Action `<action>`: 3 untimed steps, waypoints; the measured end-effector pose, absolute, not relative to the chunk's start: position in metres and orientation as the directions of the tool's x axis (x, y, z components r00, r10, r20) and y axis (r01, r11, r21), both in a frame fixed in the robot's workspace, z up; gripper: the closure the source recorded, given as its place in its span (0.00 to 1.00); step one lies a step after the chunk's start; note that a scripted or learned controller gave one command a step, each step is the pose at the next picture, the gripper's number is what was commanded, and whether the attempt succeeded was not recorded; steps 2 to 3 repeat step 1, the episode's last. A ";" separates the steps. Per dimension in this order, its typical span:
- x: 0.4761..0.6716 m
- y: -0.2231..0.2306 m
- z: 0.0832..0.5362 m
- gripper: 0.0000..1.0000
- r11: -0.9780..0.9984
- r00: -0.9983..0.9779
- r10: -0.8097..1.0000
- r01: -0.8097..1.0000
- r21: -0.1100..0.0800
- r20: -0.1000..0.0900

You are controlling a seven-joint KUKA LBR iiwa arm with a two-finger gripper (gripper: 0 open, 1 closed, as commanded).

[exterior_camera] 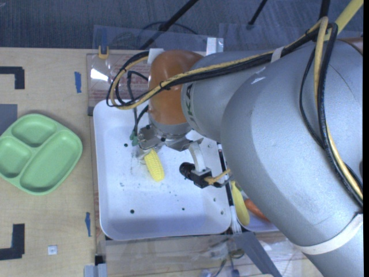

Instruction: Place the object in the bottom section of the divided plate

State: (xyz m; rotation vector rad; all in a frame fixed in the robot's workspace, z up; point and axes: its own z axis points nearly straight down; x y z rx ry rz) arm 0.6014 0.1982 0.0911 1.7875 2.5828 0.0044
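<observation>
Reaching in from the right of the camera view, the grey KUKA arm (277, 114) bends over the left white bin (115, 212), its orange wrist band (167, 97) directly above the gripper (151, 149). Whether the gripper is released or clenched cannot be told from this slant, as the wrist hides most of it. A toy corn cob (154, 166) lies on the bin floor just below the gripper, apparently touching or nearly touching its tip; no grasp on it is visible.

The green divided plate (39, 153) sits on the wooden bench (52, 74) well to the left of the bin, with two small sections at its upper left and one long section along its lower right, which looks to be the bottom section named in the task.

The step in hand appears to be the pick. To do it well, the gripper should close across the cob's narrow width, near its middle, and lift clear of the bin wall before crossing to the plate.

The cob is a short, bumpy yellow cylinder and may roll. The bin is smooth, shallow, and speckled with dark marks. The plate is glossy with rounded ridges. A second yellow and orange item (248, 209) lies by the bin's right edge.
</observation>
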 end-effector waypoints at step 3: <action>0.602 0.197 0.091 0.00 0.351 -0.351 0.936 0.936 0.002 0.000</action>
